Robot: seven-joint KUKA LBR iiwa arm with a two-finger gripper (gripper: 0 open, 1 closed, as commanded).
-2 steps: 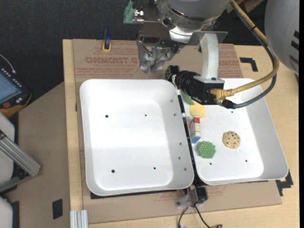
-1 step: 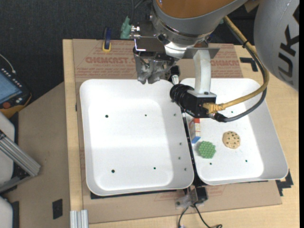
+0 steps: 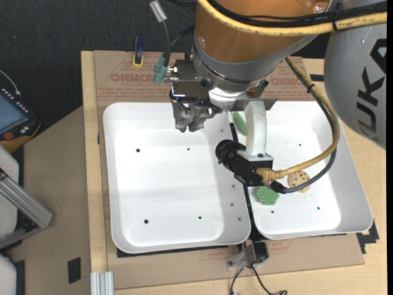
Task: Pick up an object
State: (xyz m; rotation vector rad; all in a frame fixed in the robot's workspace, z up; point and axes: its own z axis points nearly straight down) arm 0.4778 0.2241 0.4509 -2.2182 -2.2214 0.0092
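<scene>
A small green object (image 3: 266,195) lies in the right bin (image 3: 331,217), near its left wall, just beside a tan perforated disc (image 3: 299,179). The tool (image 3: 191,117) hangs over the left bin (image 3: 159,226), at its upper right; grip state cannot be determined.

Arm: enters from upper right, orange band uppermost, wrist pointing down.
Gripper (image 3: 189,120): dark grey, hanging low, fingers close together, nothing visible between them.
Cable: yellow, looped beside wrist.
</scene>
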